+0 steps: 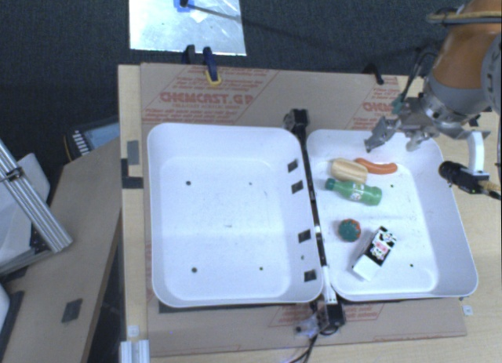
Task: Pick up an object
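Five objects sit in the right bin [451, 263], the hot dog [362, 168] at twelve o'clock. The gripper [394, 141] hovers just above it, fingers spread (nothing between them).

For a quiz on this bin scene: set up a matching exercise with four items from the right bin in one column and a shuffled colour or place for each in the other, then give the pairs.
Column 1:
1. bottle
2. ball
3. carton
4. hot dog bun

Column 2:
A. white with black patches, nearest the right bin's front edge
B. tan, closest to the gripper
C. green, lying on its side
D. teal with some red, round

Pairs: 1-C, 2-D, 3-A, 4-B
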`<state>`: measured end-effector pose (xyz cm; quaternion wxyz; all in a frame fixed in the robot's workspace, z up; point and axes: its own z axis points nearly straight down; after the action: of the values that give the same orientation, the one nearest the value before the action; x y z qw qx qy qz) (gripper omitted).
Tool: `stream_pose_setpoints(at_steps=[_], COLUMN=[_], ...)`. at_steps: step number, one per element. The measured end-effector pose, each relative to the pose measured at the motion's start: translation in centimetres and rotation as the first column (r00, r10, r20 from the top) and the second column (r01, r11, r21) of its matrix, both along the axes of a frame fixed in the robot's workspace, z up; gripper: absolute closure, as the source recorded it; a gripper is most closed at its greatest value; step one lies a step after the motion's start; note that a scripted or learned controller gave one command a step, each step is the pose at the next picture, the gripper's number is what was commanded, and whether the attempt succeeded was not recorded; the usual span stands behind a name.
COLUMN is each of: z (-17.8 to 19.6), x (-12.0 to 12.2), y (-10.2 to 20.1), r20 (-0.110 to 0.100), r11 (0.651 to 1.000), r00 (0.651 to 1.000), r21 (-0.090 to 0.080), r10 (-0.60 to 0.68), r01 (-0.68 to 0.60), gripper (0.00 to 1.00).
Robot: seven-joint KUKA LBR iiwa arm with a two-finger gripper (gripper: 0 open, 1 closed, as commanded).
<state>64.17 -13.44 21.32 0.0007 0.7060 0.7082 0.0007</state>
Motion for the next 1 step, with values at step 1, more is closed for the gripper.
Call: stream_pose_setpoints(at_steps=[1], z=[16.92], x=[-5.23], y=[-5.53], r20=[0.018], r11=[1.0], r00=[1.0], r21=[-0.009], r10=[-0.007], r01=[0.007], gripper=[0.0])
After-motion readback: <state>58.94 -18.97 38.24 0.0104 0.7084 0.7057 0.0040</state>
